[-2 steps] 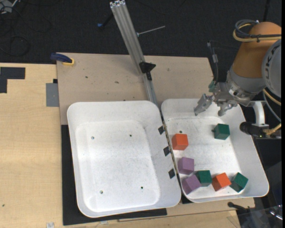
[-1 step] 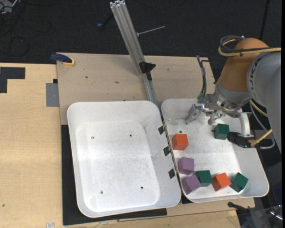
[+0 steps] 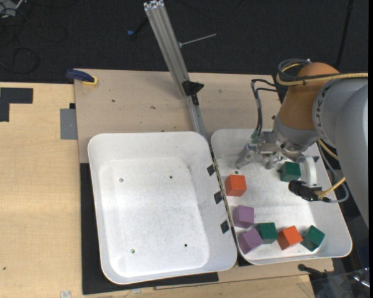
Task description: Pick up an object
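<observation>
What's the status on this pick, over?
Gripper low in right bin, fingers unclear. Green cube right beside it, grasp unconfirmed. Orange cube nearby, apart.

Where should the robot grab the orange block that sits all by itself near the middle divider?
Probably from straight above, pinching two opposite flat sides of the lone orange block. It sits apart from the other blocks in the right bin, with bare floor all round, so the hand has room on either side.

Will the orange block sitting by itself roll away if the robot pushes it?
Probably not. The orange block looks like a cube with flat faces, so it should slide across the right bin rather than roll. It looks stiff and likely light, so it shouldn't squash.
</observation>
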You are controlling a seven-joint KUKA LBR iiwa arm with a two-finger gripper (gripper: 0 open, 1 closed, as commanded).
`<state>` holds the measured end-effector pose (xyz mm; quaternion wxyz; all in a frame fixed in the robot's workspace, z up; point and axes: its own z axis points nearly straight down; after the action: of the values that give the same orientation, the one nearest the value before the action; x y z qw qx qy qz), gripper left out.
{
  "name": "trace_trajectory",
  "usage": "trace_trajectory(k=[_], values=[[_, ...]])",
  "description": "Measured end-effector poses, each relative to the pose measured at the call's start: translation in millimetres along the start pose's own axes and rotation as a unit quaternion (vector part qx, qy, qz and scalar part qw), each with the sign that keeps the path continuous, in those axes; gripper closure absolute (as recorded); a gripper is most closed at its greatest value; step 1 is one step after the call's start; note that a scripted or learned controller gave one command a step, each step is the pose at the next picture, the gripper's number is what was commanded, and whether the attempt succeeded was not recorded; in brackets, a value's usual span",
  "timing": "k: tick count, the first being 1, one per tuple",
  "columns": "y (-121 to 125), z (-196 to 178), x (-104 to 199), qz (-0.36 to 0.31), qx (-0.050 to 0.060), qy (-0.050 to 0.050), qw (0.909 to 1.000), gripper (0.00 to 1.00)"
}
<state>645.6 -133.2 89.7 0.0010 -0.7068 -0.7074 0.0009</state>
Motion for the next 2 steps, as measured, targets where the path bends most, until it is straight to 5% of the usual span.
trace_trajectory(k=[1, 2], values=[[0, -11, -1, 0.001, 0.0, 0.0, 1.0, 1.0], [2, -54, -6, 0.002, -0.002, 0.0, 1.0, 1.0]])
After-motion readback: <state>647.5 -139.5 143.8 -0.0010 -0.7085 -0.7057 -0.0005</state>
